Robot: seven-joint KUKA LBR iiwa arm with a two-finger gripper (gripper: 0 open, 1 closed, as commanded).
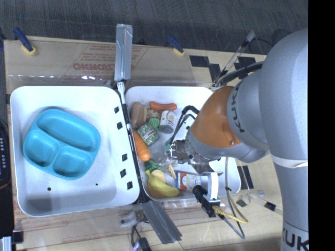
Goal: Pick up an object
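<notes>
Camera view: the grey arm with an orange band (217,124) reaches in from the right and stands over the right-hand shallow white bin (172,91). The two-finger gripper (174,150) sits low over the middle of that bin, largely hidden under the wrist. Whether it is spread or pressed together cannot be determined, and no object is seen held in it.

The objects available for picking all lie in the right-hand bin:
- A long orange carrot (141,146) lies along the left wall.
- A green printed packet (148,132) lies just beside the carrot, left of the gripper.
- A brown rounded bread-like item (138,114) sits near the far left corner.
- An orange-red sausage (163,106) lies along the far wall.
- A small pale can (168,120) lies just below the sausage.
- A yellow banana (162,186) lies at the near wall.
- A white container with an orange label (189,181) lies to the right of the banana, under the wrist.

The left-hand shallow white bin (21,101) holds a blue three-compartment plastic plate (62,143), well apart from the gripper.
</notes>
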